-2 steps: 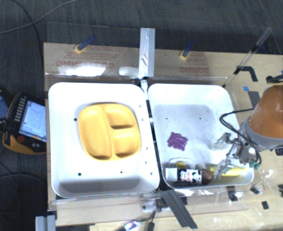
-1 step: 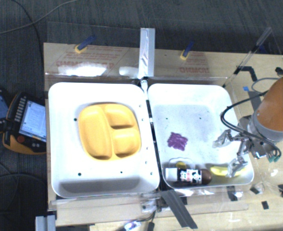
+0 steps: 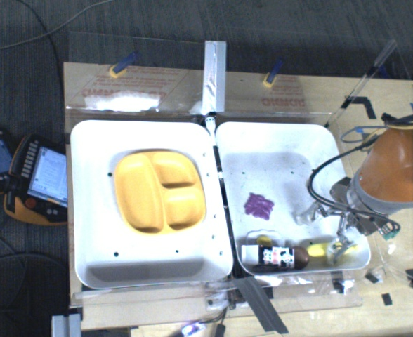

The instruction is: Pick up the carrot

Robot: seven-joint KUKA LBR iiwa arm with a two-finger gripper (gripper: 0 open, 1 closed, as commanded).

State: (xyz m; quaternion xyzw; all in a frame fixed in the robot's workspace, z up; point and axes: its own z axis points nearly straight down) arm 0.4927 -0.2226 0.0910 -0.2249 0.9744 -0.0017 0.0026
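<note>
My gripper (image 3: pixel 342 239) reaches down into the front right corner of the right bin (image 3: pixel 277 142), below the grey wrist and its orange band (image 3: pixel 392 168). Its tip sits just right of a small yellow-green object (image 3: pixel 319 250) lying against the bin's front wall. The wrist and cables cover the part of the bin beneath them.
A dark bottle with a white label (image 3: pixel 277 256) lies on its side along the right bin's front wall. A purple grape bunch (image 3: pixel 259 206) sits mid-bin. The left bin (image 3: pixel 87 188) holds a yellow divided plate (image 3: pixel 161 190). A tablet device (image 3: pixel 38 181) lies left of the bench.
</note>
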